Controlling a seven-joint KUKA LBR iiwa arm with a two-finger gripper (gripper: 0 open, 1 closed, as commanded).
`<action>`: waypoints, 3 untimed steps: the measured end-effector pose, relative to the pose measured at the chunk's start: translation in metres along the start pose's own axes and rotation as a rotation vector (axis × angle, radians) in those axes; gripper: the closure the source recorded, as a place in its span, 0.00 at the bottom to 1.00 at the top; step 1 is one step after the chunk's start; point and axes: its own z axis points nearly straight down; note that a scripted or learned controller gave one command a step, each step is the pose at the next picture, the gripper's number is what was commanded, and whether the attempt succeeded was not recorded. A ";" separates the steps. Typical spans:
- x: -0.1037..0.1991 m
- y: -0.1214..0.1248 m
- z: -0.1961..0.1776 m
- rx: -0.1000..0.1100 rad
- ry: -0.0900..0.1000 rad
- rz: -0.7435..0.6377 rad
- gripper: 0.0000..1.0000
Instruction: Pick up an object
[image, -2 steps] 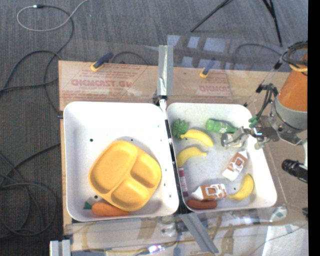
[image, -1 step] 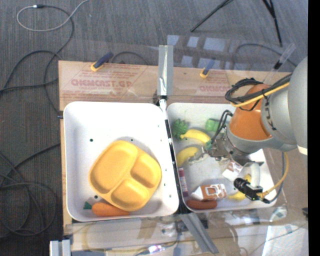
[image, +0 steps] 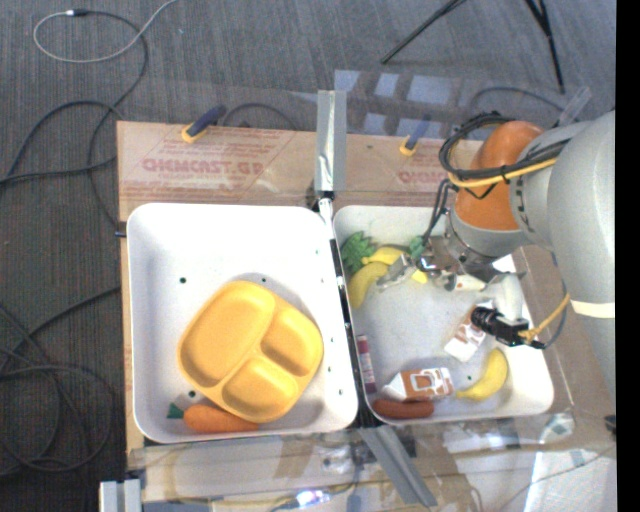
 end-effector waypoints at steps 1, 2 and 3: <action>-0.038 0.025 -0.025 0.008 0.021 0.055 0.00; -0.023 0.044 0.000 0.032 0.007 0.164 0.00; -0.024 0.042 -0.007 0.043 0.001 0.162 1.00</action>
